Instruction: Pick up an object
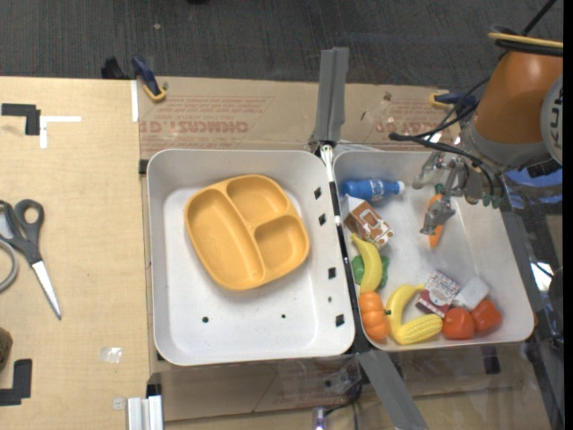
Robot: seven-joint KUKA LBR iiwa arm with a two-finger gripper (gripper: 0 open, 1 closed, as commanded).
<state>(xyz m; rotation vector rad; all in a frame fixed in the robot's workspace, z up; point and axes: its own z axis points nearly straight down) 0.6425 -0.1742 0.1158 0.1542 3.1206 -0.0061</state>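
Note:
My gripper hangs over the back of the right bin, under the orange band of the arm. A small orange carrot stands on a slant just below and left of it, its top right at the gripper. Whether it is gripped cannot be made out. Further left lie a blue bottle and a brown and white packet. Along the left wall are a yellow banana and a green piece. At the front sit an orange fruit, a yellow corn cob and a red tomato.
The left bin holds a yellow divided plate. A red and white packet and a white block lie near the right bin's front. Scissors rest on the wooden bench at far left. A blue clamp sits behind the bins.

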